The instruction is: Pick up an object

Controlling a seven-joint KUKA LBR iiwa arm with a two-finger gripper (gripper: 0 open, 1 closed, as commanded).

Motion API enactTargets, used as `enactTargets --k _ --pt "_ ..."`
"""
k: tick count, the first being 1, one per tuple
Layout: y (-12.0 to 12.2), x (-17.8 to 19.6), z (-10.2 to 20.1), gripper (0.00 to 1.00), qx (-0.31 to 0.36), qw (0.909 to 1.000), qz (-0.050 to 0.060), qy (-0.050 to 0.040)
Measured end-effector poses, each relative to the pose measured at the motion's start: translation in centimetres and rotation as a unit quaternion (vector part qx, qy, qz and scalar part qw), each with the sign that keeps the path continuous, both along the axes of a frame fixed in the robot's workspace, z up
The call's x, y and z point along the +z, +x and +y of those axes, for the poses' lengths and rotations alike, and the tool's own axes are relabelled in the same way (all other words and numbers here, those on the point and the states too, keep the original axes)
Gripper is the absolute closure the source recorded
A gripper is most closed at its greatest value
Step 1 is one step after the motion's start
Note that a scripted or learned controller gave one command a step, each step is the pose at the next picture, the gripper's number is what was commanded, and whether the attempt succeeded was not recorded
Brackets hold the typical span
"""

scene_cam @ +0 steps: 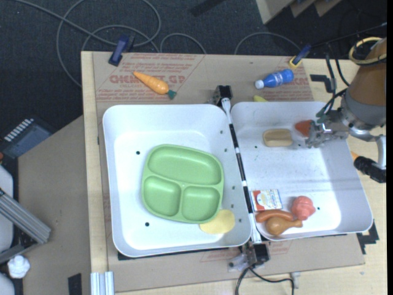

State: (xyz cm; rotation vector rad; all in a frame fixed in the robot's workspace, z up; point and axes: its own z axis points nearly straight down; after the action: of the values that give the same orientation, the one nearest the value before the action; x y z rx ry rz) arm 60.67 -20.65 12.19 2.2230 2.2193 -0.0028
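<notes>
White plastic formed two shallow bins set side by side on a tan counter (92, 134), seen from above at a slant. Taking the right bin (344, 183) as the landmark, the grey arm (368, 91) with its orange band came in over that bin's far right edge, and its hand (317, 134) hung low over the bin's far right part. Whether the hand was spread or pressed together could not be told.

Just left of the hand, on the bin's floor, lay a tan bread-like piece (277, 138). A small red object (303, 128) sat just beside the hand, near the bin's far wall. At the bin's near edge lay a pink rounded toy (303, 206), an orange-brown drumstick-shaped toy (277, 222) touching it, and a small red-and-white packet (267, 199).

Left of the right bin, the left bin (123, 165) held a green divided plate (182, 183) with a pale yellow piece (217, 224) at its near corner.

Beyond the right bin's far wall, a blue and white bottle (275, 79) lay on the counter. Further left lay a toy carrot (152, 82).
</notes>
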Motion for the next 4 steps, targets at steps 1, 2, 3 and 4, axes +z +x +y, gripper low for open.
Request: enactTargets --k 1,2,3,4 --pt "3.8 3.7 -1.1 1.0 0.002 1.0 -0.002 -0.0002" --pt "3.7 3.6 -1.1 0.0 0.002 1.0 -0.001 0.0" --pt "6.0 -3.9 -0.7 0.0 0.004 0.9999 0.005 0.0099" --pt "6.0 -3.8 -0.8 0.0 0.004 0.9999 0.005 0.0102"
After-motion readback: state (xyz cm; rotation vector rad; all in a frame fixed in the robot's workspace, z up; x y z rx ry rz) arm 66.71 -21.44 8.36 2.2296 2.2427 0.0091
